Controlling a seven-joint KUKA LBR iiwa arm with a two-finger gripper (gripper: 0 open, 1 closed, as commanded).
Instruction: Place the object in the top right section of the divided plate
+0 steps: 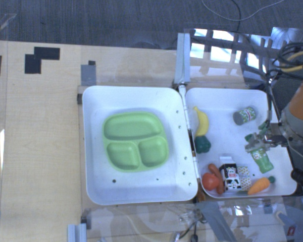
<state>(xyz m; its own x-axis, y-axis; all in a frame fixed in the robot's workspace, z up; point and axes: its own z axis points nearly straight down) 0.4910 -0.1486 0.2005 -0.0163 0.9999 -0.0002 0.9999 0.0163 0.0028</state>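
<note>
The green divided plate (pixel 134 140) lies in the left bin (pixel 98 185), with one long section at the back and two smaller ones in front. The right bin (pixel 219 102) holds a banana (pixel 201 121), a dark green vegetable (pixel 202 144), a grey can (pixel 244 115), a green pouch (pixel 263 161), a carrot (pixel 259 185), a red vegetable (pixel 212 180) and a black-and-white box (pixel 230 176). My gripper (pixel 256 141) hangs low at that bin's right side, just above the green pouch and apart from the can.
A metal divider (pixel 182 59) runs back from between the two bins. The arm's grey body and orange band (pixel 299 105) stand over the right bin's right rim. Cables lie on the floor behind the bench.
</note>
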